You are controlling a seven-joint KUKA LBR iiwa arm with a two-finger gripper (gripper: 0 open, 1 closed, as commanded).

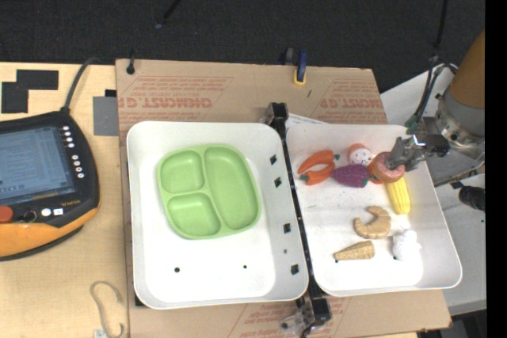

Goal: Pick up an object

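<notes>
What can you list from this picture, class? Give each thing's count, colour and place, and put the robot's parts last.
Bins: 2, white, side by side on the bench.
Divided plate: 1, green, in the left bin.
Carrot toy: 1, orange, right bin, far left part.
Eggplant toy: 1, purple, right of the carrot toy.
Round toy: 1, white and red, far side of the right bin.
Corn toy: 1, yellow, right bin, right side.
Croissant toy: 1, tan, right bin middle.
Cone toy: 1, tan, right bin near side.
White toy: 1, white, right of the cone toy.
Control pendant: 1, black and orange, left of the bins.
Clamp: 1, yellow and blue, far cardboard edge.
Arm: 1, grey and orange, at right.
Gripper: 1, over the corn toy's far end.
</notes>
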